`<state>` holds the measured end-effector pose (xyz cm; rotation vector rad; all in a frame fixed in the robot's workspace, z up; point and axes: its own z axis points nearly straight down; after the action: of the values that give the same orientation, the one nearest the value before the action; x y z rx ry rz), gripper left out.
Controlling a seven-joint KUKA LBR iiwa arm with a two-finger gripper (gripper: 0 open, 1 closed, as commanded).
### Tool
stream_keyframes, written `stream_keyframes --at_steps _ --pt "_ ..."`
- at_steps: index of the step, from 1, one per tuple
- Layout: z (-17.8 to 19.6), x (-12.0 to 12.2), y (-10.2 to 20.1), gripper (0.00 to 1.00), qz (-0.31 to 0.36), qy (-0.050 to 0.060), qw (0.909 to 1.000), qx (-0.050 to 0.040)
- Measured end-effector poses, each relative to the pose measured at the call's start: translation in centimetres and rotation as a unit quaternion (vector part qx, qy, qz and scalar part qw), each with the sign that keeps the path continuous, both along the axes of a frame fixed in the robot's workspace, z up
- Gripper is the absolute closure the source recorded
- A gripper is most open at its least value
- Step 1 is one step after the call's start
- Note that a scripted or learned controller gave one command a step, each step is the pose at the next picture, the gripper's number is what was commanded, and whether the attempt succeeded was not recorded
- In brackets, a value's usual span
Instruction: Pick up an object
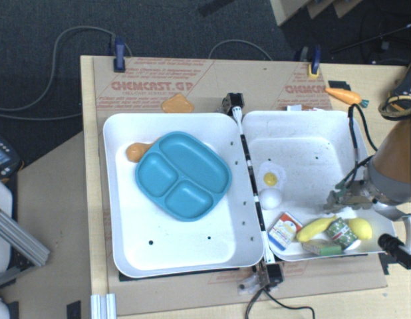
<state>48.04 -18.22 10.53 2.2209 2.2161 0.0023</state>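
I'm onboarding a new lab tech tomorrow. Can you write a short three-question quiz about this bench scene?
1. True or false: the blue divided tray lies in the right bin.
2. Which item lies on the bench outside both bins, near the far right corner? A) toy carrot B) banana C) fried egg
3. Fill in: the end effector hovers over the ____ bin, near the lemon.

Key
1. False; it lies in the left bin.
2. A
3. right
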Motion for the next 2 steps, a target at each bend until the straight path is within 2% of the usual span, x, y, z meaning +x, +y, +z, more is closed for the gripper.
stream_keyframes --at_steps 1,2 --pt "-0.1 0.0 0.0 0.0 0.0 0.001 1.0 0.0004" --pt "11.8 0.1 -3.6 0.0 0.0 -0.004 1.0 -0.003"
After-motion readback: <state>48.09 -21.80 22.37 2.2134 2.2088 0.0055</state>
